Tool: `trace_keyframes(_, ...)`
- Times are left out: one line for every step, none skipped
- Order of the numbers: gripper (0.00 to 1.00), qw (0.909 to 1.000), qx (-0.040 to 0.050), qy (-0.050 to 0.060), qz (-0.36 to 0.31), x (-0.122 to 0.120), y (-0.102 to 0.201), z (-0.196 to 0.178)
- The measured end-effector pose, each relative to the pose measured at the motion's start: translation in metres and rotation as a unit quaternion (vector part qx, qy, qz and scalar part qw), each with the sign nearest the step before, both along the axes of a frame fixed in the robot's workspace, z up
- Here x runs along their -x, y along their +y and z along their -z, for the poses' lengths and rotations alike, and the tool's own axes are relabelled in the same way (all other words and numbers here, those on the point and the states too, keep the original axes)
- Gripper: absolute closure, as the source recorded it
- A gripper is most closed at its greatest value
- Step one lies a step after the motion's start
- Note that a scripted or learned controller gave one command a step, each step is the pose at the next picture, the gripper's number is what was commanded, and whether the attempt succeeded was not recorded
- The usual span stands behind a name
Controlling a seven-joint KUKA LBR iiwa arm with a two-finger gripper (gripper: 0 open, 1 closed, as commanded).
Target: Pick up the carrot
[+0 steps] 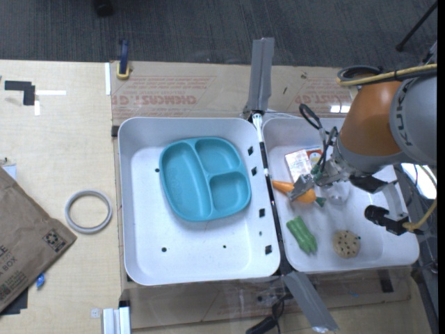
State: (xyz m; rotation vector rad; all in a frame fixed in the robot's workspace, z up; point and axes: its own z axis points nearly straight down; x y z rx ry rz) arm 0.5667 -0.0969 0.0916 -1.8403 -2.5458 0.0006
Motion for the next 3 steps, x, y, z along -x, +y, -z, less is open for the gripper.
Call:
trace_keyframes(1.0, 1.0, 0.0, 0.0, 0.002, 0.0, -0.001, -0.009)
trace_keyframes(1.0, 0.9927, 0.0006, 0.0, 0.12, -0.028, 0.051, -0.099)
trace_keyframes(1.0, 0.9951, 0.0012, 0.0, 0.099, -0.037, 0.049, -0.099)
